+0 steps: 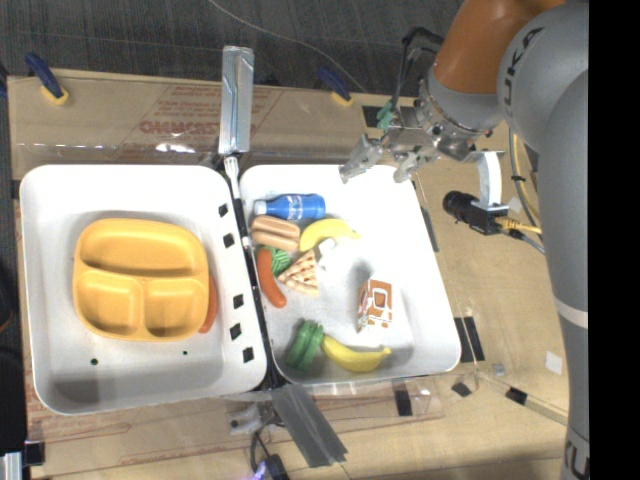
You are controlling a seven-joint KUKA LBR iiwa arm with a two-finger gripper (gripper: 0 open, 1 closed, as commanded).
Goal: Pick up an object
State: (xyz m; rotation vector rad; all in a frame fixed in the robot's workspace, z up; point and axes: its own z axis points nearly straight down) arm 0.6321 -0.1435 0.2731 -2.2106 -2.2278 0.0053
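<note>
Gripper (378,160): two-finger metal unit on the grey arm with the orange band (480,30), hovering at the far edge of the right-hand shallow white bin (425,268); fingers spread apart, nothing between them. Judged raised and not yet committed to any item.

Candidates for pickup, all lying loose in that bin, below and to the camera's left of the gripper:
- Blue plastic bottle with white label (292,207), on its side, nearest the fingers.
- Tan toy hot-dog bun (275,232), just beyond the bottle, touching a curved yellow toy banana (327,233).
- Red toy sausage (269,278) against the bin's left wall, beside a triangular toy pizza slice (303,271).
- Small orange-and-white carton (375,304), standing apart from the cluster, so probably the easiest clean grasp.
- Second yellow banana (357,355) and green toy vegetable (306,341), farthest from the gripper, at the near edge.

Elsewhere: yellow compartmented plastic tray (143,276) in the left-hand white bin (40,368), well apart from the gripper. Crowding along the dividing wall may hinder finger entry there.
</note>
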